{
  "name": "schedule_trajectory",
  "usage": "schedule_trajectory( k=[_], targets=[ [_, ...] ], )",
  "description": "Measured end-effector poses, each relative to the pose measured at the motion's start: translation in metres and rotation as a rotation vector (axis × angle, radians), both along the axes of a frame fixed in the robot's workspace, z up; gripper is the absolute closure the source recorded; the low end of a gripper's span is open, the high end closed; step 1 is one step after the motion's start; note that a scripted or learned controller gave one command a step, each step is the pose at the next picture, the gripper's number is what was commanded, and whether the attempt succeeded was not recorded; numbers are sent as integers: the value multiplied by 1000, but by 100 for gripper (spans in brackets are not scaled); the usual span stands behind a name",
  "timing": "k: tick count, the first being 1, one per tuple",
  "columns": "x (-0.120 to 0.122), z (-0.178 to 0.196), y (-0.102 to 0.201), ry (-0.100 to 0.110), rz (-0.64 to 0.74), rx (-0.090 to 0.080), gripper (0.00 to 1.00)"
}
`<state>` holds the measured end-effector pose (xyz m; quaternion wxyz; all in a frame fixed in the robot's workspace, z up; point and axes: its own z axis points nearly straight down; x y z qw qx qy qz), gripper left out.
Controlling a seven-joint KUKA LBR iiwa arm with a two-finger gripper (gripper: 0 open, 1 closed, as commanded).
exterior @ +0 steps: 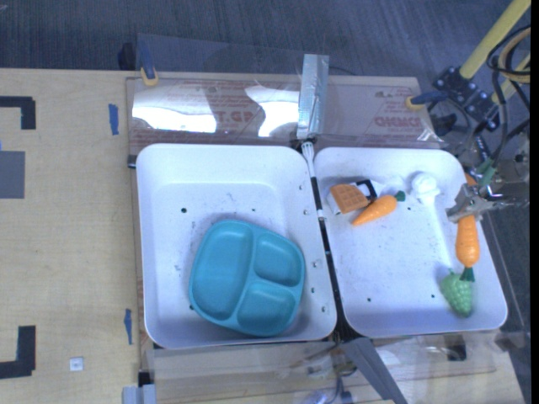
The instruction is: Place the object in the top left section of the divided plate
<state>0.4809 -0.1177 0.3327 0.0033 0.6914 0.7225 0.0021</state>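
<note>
1. The teal divided plate point(247, 278) lies in the left bin point(160, 192), toward that bin's front and right. It is turned at a slant, so its three sections do not line up squarely with the bin walls.
2. The right bin point(396, 284) holds the loose objects, all well apart from the plate, with the raised rims where the two bins meet standing between them.
3. Near the back left of the right bin lies an orange carrot point(376, 209) with a green top, tilted, its thick end just beside a tan, waffle-like piece point(347, 197). A small black loop point(365, 187) shows behind that piece.
4. A white object point(424, 185) with a round head and a long stem running toward the front sits near the bin's back right.
5. At the right wall a second carrot point(466, 241) stands lengthwise, and a green bumpy piece point(457, 294), like grapes or broccoli, lies just in front of it, near the front right corner.
6. The tool point(472, 199) shows at the right edge of the right bin, metal parts just above the second carrot's upper end. Whether it is wide, narrow or gripping the carrot cannot be told.
7. Yellow and black cables point(488, 57) hang behind the tool, off the tabletop point(59, 251).
</note>
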Motion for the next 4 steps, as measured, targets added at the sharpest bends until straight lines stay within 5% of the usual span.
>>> schedule_trajectory(
  k=[1, 2, 3, 4],
  targets=[
    [41, -95, 54, 16, 69, 3, 100],
    [63, -137, 50, 13, -47, 3, 100],
    [51, -149, 119, 12, 60, 3, 100],
    [-2, -118, 105, 9, -41, 2, 100]
  ],
)
